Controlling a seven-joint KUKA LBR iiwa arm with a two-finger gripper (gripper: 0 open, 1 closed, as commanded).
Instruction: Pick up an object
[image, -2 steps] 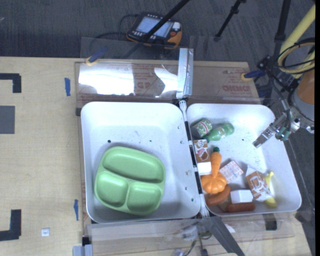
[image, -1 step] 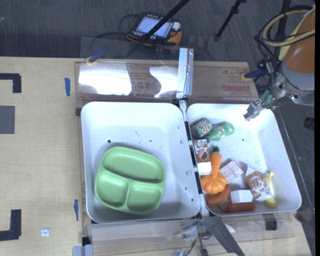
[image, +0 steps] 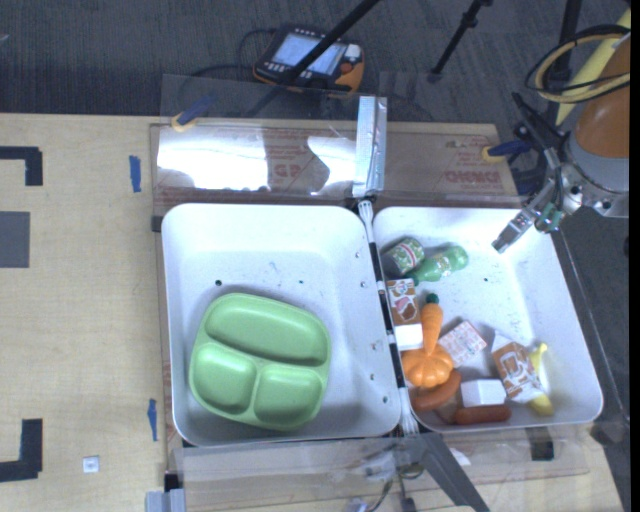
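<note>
The right bin (image: 560, 300) holds several toy foods: a green can (image: 405, 254) and a green vegetable (image: 442, 263) near the top left, a carrot (image: 431, 325), an orange fruit (image: 430, 371), a small red and white box (image: 462, 343), a brown snack packet (image: 514, 368), a yellow banana (image: 541, 385) and a sausage (image: 482, 414). My gripper (image: 512, 233) hangs over the bin's upper right part, above bare floor and apart from every item. Nothing shows between its tips.
The left bin (image: 200, 240) holds a green divided plate (image: 262, 358). A clear panel (image: 260, 160) and a metal divider (image: 368, 145) stand behind the bins. A handheld pendant (image: 305, 58) lies on the floor beyond.
</note>
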